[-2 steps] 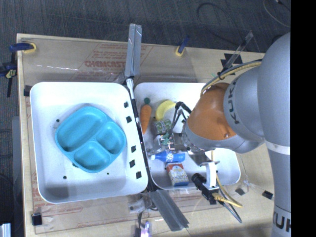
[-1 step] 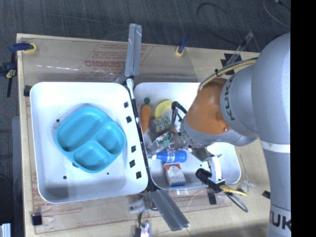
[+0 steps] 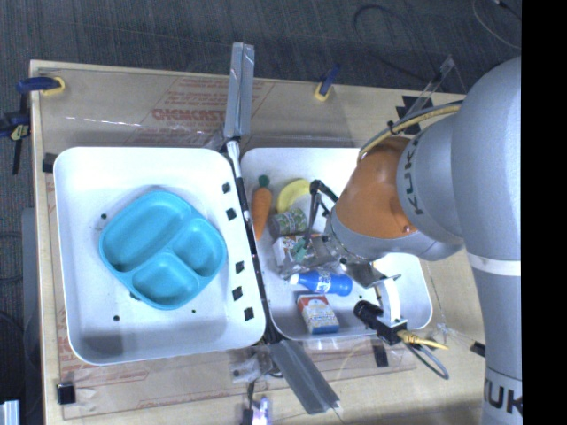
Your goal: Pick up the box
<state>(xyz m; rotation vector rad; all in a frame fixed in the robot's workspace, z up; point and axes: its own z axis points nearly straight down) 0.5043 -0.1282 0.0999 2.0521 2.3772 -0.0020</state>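
The box (image 3: 317,313) is a small red, white and blue carton. It lies near the front wall of the right bin (image 3: 416,301). My gripper (image 3: 304,251) reaches down from the orange wrist band (image 3: 379,204) into the middle of that bin, over a cluster of items just behind the box. The wrist hides much of the gripper. A blue and white bottle (image 3: 322,282) lies on its side between the gripper and the box. Nothing is visibly held.
An orange carrot (image 3: 261,209), a yellow fruit (image 3: 293,193) and a small can (image 3: 289,222) sit at the right bin's back left. The left bin (image 3: 80,237) holds a blue divided tray (image 3: 162,247). The grey arm (image 3: 483,175) covers the right side.
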